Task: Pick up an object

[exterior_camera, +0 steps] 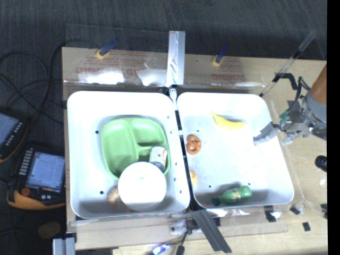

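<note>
The right bin [276,193] holds a yellow banana [228,122] near its back, an orange pretzel-shaped piece [193,144] at its left wall, and a green bottle [232,195] lying on its side near the front. My gripper [276,136] hangs over the right bin's right edge, well right of the banana. It is open, with nothing between its fingers. The arm's orange band [319,89] shows at the view's right.
The left bin [79,142] holds a green divided plate [127,137], a white bowl [141,186] overlapping its front, a small can [158,155] and a brownish lump [113,195]. A small orange bit [192,177] lies by the right bin's left wall. Clamps and tape line the bench's back.
</note>
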`<state>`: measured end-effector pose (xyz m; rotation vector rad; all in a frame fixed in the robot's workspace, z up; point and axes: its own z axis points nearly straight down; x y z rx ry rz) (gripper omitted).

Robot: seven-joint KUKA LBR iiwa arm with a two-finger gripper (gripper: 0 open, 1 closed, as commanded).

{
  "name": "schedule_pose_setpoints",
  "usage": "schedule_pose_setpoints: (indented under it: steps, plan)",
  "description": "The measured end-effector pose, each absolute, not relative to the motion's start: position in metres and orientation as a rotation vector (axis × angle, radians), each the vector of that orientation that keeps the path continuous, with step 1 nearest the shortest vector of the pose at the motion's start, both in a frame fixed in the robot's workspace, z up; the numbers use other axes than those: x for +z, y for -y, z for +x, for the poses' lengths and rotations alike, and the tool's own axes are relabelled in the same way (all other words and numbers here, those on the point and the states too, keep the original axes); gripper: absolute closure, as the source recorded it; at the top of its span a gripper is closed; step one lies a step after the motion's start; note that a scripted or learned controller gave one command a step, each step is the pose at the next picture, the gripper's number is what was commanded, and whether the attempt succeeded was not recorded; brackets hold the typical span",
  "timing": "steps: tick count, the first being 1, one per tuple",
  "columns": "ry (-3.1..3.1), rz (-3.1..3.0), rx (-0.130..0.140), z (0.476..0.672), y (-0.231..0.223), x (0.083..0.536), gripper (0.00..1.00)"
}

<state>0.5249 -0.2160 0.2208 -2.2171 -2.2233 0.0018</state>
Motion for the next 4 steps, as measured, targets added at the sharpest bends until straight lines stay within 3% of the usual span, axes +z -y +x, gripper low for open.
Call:
schedule_pose_setpoints:
  steps: [1, 2, 3, 4]
  plan:
    - [1.878, -2.516, 0.005, 0.605, 0.181, 0.156, 0.00]
    - [1.850, -2.539, 0.006, 0.654, 0.161, 0.119, 0.00]
    - [1.974, -2.447, 0.007, 0.668, 0.201, 0.106, 0.00]
    - [2.175, -2.277, 0.004, 0.670, 0.187, 0.088, 0.00]
